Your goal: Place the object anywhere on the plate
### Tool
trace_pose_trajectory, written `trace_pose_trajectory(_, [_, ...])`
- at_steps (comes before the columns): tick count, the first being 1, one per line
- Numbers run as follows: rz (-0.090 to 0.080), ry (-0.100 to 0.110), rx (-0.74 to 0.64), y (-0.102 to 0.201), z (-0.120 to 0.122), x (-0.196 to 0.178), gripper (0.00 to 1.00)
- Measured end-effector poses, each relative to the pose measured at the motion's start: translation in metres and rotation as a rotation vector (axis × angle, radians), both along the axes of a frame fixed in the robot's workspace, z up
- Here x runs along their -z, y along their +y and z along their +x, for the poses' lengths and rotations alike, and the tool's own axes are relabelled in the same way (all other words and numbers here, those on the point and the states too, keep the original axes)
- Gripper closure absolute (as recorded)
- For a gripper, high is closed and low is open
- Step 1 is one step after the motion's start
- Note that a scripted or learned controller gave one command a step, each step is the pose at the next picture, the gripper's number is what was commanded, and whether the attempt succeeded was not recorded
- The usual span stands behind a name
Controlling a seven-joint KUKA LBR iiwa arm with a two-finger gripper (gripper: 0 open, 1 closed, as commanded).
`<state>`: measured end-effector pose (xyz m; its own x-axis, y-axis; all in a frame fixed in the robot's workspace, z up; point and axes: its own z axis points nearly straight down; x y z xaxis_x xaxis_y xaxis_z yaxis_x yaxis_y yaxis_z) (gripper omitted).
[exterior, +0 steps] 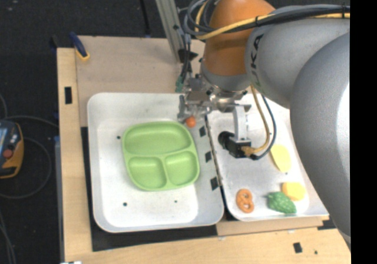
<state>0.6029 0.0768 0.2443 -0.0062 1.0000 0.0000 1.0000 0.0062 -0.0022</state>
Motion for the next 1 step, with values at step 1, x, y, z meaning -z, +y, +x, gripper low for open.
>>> trace_pose_trajectory(1, [0.000, -0.002, 0.004, -0.0022, 0.0004, -0.0013, 0.00])
